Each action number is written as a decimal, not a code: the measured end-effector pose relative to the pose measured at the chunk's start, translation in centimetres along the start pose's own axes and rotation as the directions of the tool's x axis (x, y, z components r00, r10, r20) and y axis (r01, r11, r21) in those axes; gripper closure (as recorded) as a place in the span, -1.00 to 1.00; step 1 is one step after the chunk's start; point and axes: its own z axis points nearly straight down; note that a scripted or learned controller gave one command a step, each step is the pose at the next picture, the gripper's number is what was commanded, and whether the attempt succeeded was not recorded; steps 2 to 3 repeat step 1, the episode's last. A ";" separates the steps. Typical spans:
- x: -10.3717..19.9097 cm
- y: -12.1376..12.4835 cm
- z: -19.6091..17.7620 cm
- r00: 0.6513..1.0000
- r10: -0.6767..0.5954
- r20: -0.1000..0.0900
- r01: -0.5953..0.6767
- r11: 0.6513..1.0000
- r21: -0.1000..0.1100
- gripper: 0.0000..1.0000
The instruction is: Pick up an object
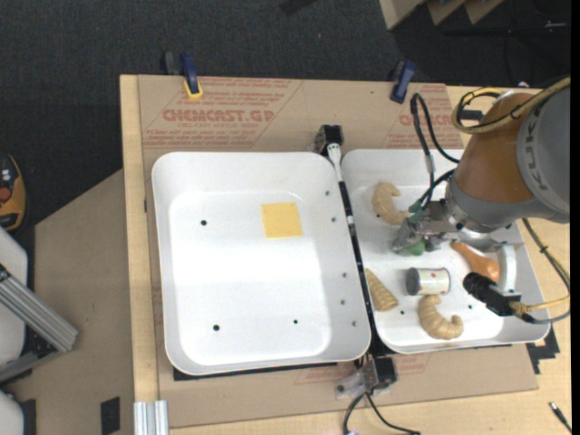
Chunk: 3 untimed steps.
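One fixed camera looks down at a slant from above the bench (272, 98), far enough back to take in both white bins. The left bin (181, 270) sits near frame centre, the right bin (362, 166) beside it, toward the frame's right.

Two white bins are sitting side by side on the desk: the left bin (181, 270) and the right bin (399, 329). One yellow square (281, 219) is lying in the left bin, toward 12 o'clock of its middle. In the right bin, two croissant-shaped pieces are showing, one (388, 203) at 11 o'clock and one (439, 319) at 6 o'clock, along with one cone-shaped piece (380, 289), one small cylinder (427, 281) and one orange piece (480, 259). Two blue clamps (189, 72) (401, 80) are gripping the desk's 12 o'clock edge.
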 end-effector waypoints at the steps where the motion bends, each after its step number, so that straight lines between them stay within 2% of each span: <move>1: 10.4 2.6 -8.5 1.000 -0.014 -0.005 0.014 1.000 -0.009 1.00; 3: 10.4 2.6 -8.5 1.000 -0.014 -0.005 0.014 1.000 -0.009 1.00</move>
